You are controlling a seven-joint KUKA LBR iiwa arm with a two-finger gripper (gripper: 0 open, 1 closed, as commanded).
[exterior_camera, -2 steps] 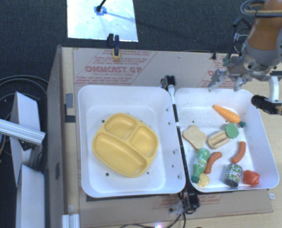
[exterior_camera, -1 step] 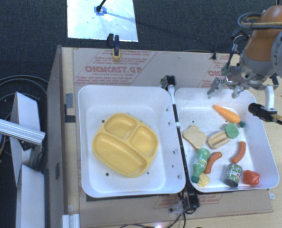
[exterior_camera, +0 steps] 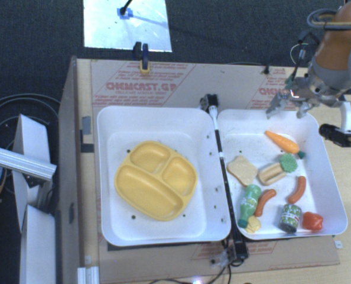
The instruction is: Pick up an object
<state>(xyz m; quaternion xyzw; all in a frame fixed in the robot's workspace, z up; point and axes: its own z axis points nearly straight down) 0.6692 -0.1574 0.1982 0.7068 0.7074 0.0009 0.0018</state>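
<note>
While the claw point(exterior_camera: 289, 104) hangs spread wide and empty over the right bin's point(exterior_camera: 335, 185) upper rim, you see the carrot point(exterior_camera: 280, 140) just below it, probably the target; yellow tray point(exterior_camera: 156, 180) sits alone in the left bin point(exterior_camera: 113, 129)

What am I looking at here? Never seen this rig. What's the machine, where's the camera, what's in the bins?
One fixed camera looks down at a slant on a bench with two shallow white bins. The machine at upper right is a robot arm, grey with an orange band; its gripper sits above the right bin's far edge, with nothing between its fingers. The left bin holds a yellow tray. The right bin holds toy food: a carrot, bread, a bun, two sausages, a green bottle, a can and a tomato. The job is to pick one up.
</note>
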